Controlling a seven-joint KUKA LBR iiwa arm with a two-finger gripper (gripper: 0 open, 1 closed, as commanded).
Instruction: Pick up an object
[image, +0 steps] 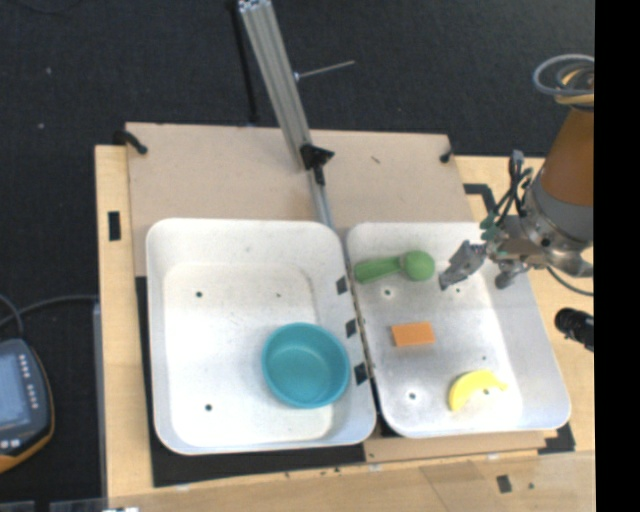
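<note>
Over the right white bin (530, 400), the gripper (478, 266) hangs with jaws spread and nothing between them, just beside the green plastic pestle-shaped toy (396, 267). A descent from here could strike its rounded head and roll it aside. Well apart lie an orange flat block (413, 335) and a yellow curved piece (475, 389); a blue bowl (305, 364) sits in the left white bin (190, 250).

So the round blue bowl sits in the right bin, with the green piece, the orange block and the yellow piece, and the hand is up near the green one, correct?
Not quite. The camera view shows the round blue bowl in the left white bin. The green piece, flat orange block and curved yellow piece do lie in the right white bin, and the hand is near the green one.
</note>
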